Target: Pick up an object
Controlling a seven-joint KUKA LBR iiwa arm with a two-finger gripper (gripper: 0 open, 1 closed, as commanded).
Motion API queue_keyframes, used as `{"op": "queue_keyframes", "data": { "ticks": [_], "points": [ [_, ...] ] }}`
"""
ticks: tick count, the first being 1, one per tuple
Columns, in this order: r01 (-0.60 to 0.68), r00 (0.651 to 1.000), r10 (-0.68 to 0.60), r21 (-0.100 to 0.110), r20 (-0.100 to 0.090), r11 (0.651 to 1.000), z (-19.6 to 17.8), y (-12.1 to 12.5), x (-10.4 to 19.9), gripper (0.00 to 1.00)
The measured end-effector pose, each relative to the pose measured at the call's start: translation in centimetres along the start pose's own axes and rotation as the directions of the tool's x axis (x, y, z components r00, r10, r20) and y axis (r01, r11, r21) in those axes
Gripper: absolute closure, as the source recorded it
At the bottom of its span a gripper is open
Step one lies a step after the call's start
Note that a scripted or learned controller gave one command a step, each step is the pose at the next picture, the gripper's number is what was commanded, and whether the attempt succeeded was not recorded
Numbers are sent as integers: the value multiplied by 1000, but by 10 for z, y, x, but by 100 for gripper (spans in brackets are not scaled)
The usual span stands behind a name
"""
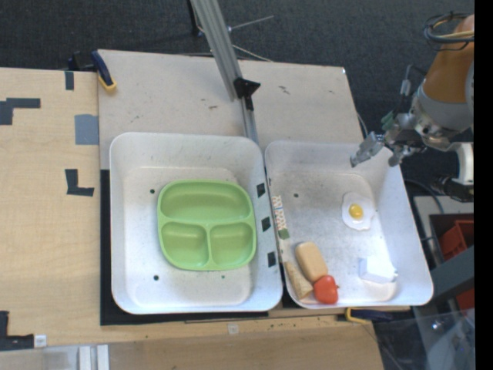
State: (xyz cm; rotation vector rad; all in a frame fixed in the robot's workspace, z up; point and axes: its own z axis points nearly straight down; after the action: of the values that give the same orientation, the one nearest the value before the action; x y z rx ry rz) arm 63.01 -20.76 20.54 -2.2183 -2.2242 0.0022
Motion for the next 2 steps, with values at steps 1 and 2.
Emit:
{"op": "queue_keyframes", "data": {
  "ticks": [1,2],
  "points": [
    [0,1000,0,0,0,1000,0,0,0,0],
    [-1,1000,1,4,0,1000,46,-7,-2,0]
  ]
}}
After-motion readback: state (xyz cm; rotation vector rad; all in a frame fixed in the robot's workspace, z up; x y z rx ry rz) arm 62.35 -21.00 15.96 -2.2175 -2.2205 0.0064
